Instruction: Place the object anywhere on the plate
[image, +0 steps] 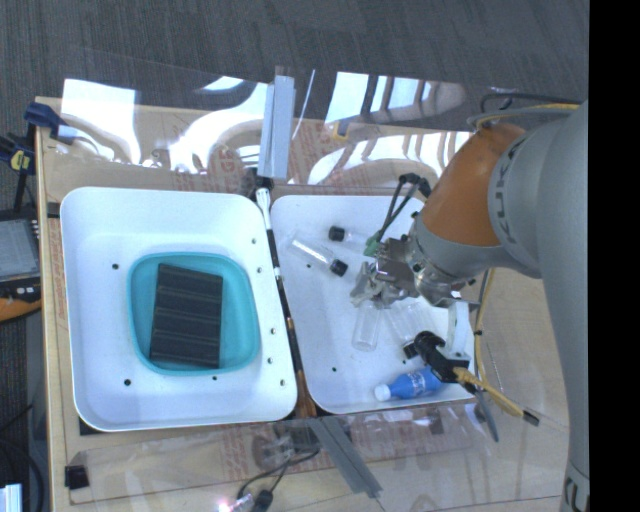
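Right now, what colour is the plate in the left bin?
Teal-blue: the plate shows best in the camera view, with a ribbed black block lying on it.

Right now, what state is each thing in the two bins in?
Teal square plate: flat in the left bin, bearing the block.
Dark ribbed rectangular block: lying flat on the plate.
Blue bottle with white cap: on its side in the right bin.
Clear plastic tube: lying below the tool.
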